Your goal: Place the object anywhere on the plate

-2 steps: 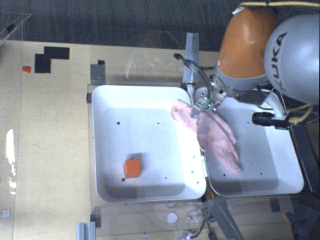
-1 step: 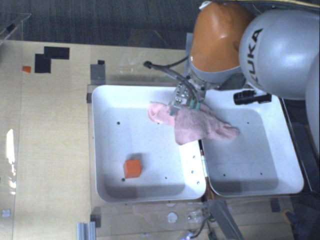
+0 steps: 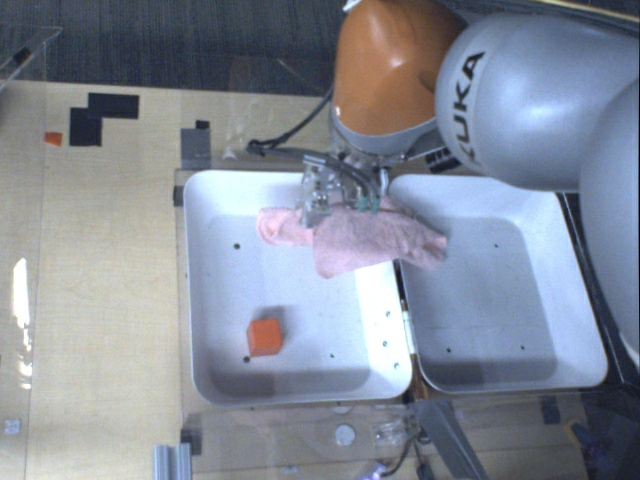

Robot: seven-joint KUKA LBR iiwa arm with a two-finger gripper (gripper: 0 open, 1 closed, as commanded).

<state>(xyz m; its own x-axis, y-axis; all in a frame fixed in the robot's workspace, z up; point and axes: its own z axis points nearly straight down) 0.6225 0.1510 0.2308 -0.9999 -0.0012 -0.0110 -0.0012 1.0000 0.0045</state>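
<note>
A pink cloth [image 3: 352, 240] hangs bunched from my gripper [image 3: 343, 200] over the far right part of the left bin [image 3: 215, 298]. Its right end reaches across the divide to the rim of the right bin [image 3: 520, 308]. The fingers [image 3: 317, 200] press into the cloth's top edge, shut on it. The orange band and grey arm [image 3: 400, 58] loom directly above and hide the wrist. A small orange cube [image 3: 265, 337] lies on the floor of the left bin, near its front left, well apart from the gripper.
Both white bins sit side by side on the pale wooden bench [image 3: 90, 298]. Black marker shapes [image 3: 100, 116] and a small orange tag [image 3: 53, 139] lie at the bench's far left. A cable [image 3: 290, 140] runs behind the left bin.
</note>
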